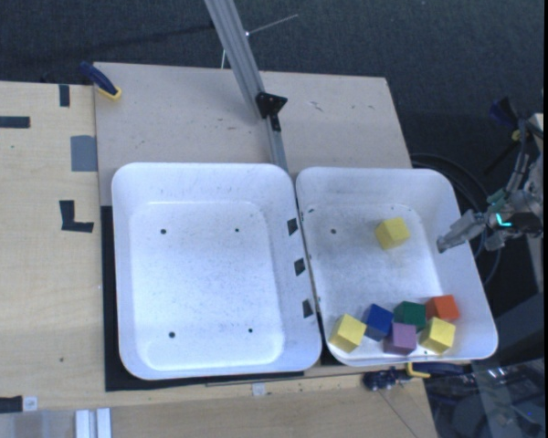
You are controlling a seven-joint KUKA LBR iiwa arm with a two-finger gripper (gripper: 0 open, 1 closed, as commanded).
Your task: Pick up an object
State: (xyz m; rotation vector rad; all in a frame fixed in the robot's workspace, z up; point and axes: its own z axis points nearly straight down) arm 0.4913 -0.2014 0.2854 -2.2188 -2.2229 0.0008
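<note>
The bench (210, 117) is pale wood and stands on a dark blue carpet (420, 26). On it two white bins lie side by side. The left bin (128, 190) and the right bin (438, 185) touch in the middle. My hand (457, 234) hangs at 3 o'clock, over the right bin's rim; if it is open, I cannot tell. A yellow cube (393, 233) lies just beside it at 9 o'clock. Six more cubes (397, 327) crowd together at the bin's 6 o'clock edge.
</note>
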